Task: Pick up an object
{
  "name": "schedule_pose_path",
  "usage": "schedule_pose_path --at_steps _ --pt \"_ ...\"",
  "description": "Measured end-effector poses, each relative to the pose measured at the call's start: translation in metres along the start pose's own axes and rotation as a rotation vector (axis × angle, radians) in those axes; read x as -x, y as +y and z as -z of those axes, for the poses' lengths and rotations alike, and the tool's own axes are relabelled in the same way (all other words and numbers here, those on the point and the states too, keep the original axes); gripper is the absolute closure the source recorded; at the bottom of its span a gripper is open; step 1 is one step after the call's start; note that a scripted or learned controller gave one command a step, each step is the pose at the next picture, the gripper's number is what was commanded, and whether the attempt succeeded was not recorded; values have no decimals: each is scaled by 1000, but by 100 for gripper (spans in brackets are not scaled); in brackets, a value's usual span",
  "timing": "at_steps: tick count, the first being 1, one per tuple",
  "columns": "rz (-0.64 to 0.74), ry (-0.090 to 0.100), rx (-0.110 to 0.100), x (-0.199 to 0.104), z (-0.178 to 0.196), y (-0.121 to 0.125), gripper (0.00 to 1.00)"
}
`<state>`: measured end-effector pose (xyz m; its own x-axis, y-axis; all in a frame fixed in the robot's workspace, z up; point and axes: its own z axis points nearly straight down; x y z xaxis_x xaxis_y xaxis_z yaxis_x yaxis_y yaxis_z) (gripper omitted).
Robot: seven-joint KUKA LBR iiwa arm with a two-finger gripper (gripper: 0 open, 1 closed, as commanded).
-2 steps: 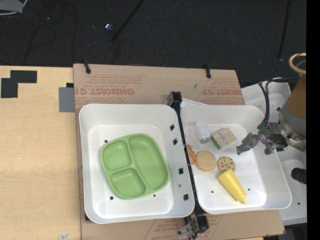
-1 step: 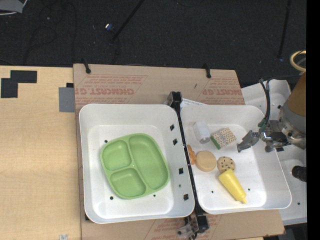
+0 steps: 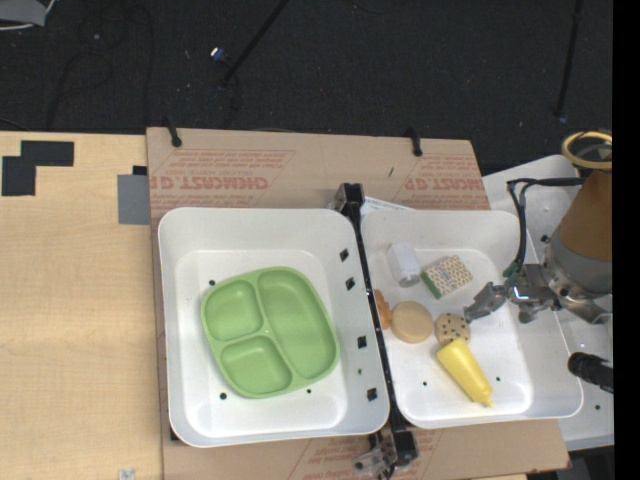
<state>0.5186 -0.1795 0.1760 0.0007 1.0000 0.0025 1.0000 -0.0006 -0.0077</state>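
Mirrored red "CHEMCAST GP" print on cardboard sheet [image 3: 310, 173] at 12 o'clock, two white bins [image 3: 185, 318], one green divided plate [image 3: 268, 331], one yellow object [image 3: 466, 370], gripper [image 3: 487, 300] at 3 o'clock, fingers slightly parted, holding nothing.

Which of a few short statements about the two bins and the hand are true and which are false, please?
1. The green divided plate lies in the left bin. True.
2. The yellow object lies on the green divided plate. False: it lies in the right bin, near that bin's front.
3. The hand is over the right bin. True.
4. The round tan object is gripped in the hand. False: it rests on the right bin's floor, to the left of the hand.
5. The patterned block sits in the left bin. False: it sits toward the back of the right bin.
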Motion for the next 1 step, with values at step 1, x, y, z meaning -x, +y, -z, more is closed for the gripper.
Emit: schedule_pose_path --at_steps 1 --pt "1 1 0 -4 -63 2 0"
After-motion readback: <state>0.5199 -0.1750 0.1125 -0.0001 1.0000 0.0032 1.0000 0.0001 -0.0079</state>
